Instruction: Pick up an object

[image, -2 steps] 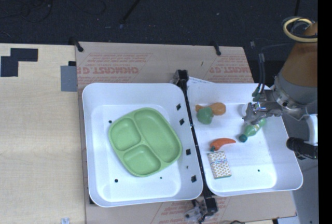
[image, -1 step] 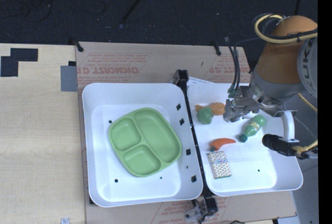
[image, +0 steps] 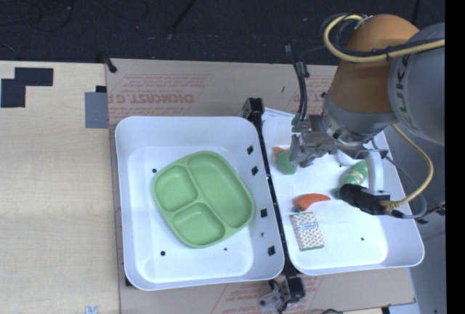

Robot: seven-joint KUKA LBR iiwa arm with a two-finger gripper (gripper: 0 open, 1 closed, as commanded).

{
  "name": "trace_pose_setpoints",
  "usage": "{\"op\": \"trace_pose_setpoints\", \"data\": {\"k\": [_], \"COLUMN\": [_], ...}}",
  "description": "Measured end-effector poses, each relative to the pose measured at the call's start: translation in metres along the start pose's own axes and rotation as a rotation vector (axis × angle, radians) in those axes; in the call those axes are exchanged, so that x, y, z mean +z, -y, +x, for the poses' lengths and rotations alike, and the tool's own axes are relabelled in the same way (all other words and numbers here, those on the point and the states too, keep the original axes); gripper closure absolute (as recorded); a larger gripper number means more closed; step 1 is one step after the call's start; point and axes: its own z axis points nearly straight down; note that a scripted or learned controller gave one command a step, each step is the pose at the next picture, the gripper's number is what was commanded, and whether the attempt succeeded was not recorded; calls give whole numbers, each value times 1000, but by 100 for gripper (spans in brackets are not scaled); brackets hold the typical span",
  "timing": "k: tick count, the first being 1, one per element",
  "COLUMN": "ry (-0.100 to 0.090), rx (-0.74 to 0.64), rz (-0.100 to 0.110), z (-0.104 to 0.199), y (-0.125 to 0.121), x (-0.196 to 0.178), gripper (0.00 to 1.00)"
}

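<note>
**Gripper low in the right bin, beside a green lump**

Two shallow white bins sit side by side on a sheet of brown cardboard (image: 182, 91) laid over the pale wooden bench (image: 51, 182).

The left bin (image: 127, 160) holds one thing: a light green plate (image: 203, 198) divided into three compartments, one long and two smaller. It lies flat near the middle of the bin, turned at an angle to the walls.

The right bin (image: 363, 240) holds several small things. A green lump (image: 285, 164) lies in the far left part, close to the wall shared with the other bin, and a small orange bit (image: 279, 152) lies just behind it. Nearer the middle is a curved orange-red piece (image: 311, 200). Just in front of that, a small patterned packet (image: 307, 230) lies flat on the floor of the bin. A second green item (image: 354, 174), rounded, lies toward the right side, partly hidden by the robot.

The grey and orange arm (image: 378, 73) reaches in from the right and bends down over the far part of the right bin. Its gripper (image: 299, 157) is low in the bin, just beside the green lump and perhaps touching it. I cannot tell whether the claw is open or closed, nor whether it grips the lump.
</note>
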Motion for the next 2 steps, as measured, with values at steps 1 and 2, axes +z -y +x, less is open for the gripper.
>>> {"op": "trace_pose_setpoints", "data": {"k": [1, 2], "ry": [1, 1], "rx": [0, 0], "rz": [0, 0], "z": [48, 96], "y": [-14, -25], "x": [-4, -6], "gripper": [100, 100]}}
